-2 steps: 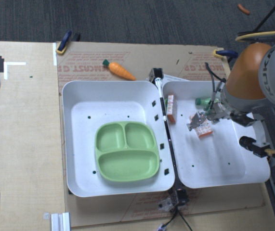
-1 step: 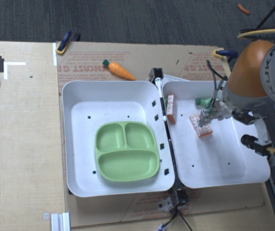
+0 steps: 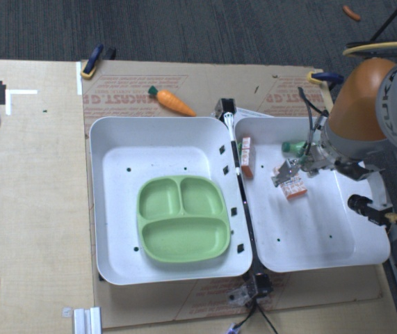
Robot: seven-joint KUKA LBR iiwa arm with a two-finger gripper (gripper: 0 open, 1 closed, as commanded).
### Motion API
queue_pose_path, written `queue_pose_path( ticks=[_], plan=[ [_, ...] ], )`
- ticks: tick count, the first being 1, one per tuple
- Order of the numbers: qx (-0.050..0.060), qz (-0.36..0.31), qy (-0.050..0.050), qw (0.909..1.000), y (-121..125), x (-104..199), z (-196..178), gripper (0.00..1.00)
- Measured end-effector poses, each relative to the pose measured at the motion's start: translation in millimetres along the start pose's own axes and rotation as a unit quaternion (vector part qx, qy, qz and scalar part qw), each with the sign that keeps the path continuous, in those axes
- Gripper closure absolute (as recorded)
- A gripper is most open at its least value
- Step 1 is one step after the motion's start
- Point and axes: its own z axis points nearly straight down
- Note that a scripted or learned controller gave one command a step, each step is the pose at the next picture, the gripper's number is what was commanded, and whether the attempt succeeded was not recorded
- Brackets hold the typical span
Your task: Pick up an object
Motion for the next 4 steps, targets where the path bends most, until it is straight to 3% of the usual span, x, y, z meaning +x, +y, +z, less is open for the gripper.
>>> queue_pose_path(
  ticks=[1,2,3,4],
  plan=[
    [0.003,-0.069,0.002,0.9976,2.0,8.4,31.9,0.0],
    [-0.001,-0.068,-0.002,0.9977,3.8,5.9,21.0,1.0],
    [-0.001,-0.068,-0.002,0.9977,3.7,5.9,21.0,0.0],
    [-0.001,-0.329,0.0,0.9442,15.8,5.2,31.2,0.0]
  ],
)
